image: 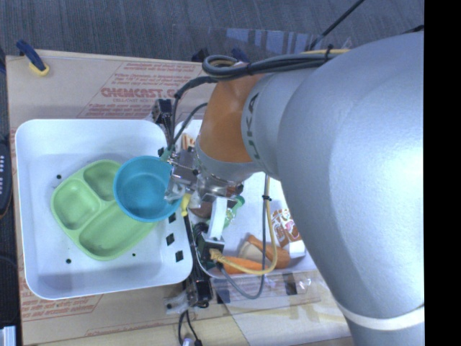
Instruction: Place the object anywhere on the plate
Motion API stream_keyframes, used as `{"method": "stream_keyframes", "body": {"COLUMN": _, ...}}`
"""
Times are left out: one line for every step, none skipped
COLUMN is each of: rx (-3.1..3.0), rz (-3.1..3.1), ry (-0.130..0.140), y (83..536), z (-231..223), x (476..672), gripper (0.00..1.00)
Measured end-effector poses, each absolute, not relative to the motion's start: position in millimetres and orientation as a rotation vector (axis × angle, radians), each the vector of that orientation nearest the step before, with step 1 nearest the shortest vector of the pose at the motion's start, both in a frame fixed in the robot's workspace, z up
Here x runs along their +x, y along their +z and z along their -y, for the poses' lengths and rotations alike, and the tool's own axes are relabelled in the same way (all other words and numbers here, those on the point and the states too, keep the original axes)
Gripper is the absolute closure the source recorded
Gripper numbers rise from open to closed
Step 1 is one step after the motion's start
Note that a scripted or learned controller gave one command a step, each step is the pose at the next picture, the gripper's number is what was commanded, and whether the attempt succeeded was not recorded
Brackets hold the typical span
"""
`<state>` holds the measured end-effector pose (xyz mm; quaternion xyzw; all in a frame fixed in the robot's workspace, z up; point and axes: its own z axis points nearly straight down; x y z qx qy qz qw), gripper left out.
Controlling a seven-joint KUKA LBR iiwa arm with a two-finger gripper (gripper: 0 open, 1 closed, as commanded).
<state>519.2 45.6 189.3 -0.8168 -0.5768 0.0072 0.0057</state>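
— Where is the gripper [178, 186]?

— Just right of the green plate [86, 211], pressed up against the right rim of the blue bowl [144, 187]. Whether it is closed on that rim I cannot tell; the wrist hides it.

— And the bowl itself?

— Mouth up, overlapping the plate's right edge. I can't say whether it rests on the plate or hangs just above it.

— What carries the plate?

— A white bin [32, 193], with the plate lying flat in it, three compartments up.

— Anything further right of the plate?

— Beyond the gripper, an orange carrot-like piece [241, 264] and a printed packet [287, 229], both partly under the arm [346, 164]. Its orange band [227, 132] sits above the wrist, up and right of the plate.
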Motion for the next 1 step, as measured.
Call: {"method": "stream_keyframes", "body": {"rx": -2.561, "rz": 1.803, "ry": 0.021, "y": 190.2, "z": -43.9, "x": 519.8, "gripper": 0.00}}
